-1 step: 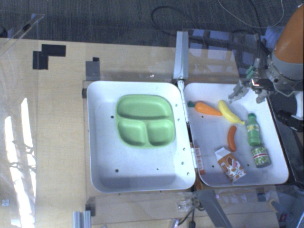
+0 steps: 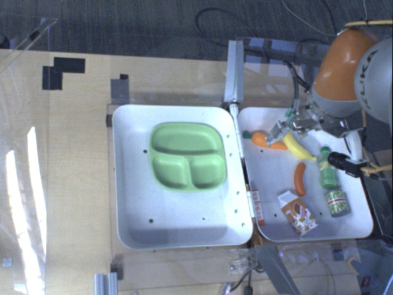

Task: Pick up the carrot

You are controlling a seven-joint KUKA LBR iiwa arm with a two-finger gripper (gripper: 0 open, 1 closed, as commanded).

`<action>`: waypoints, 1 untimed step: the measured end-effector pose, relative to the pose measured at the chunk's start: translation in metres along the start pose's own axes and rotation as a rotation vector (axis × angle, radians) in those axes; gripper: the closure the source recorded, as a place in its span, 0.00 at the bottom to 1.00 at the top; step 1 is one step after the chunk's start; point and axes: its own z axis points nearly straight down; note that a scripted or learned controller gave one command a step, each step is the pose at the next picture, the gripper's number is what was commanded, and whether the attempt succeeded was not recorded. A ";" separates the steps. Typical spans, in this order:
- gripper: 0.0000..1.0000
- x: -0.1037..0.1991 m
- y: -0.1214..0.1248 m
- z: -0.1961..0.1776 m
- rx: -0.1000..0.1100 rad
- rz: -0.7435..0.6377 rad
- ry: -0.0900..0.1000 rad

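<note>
The carrot [image 2: 265, 140] is orange with a green top and lies in the back left corner of the right bin [image 2: 270, 217]. Its right end is partly covered by my gripper [image 2: 286, 128]. The gripper hangs just above and to the right of the carrot, over the spot where the carrot meets a yellow banana [image 2: 299, 148]. The jaws stand open with nothing visibly held between them.
The right bin also holds a red sausage [image 2: 299, 178], a green bottle [image 2: 328, 172], a small can [image 2: 337, 203] and a brown carton [image 2: 299, 214]. The left bin [image 2: 132, 217] bears a green divided tray [image 2: 187, 156]. A metal post [image 2: 234, 72] stands between the bins at the back.
</note>
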 end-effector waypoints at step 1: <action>0.00 -0.004 0.028 0.066 -0.005 -0.196 -0.002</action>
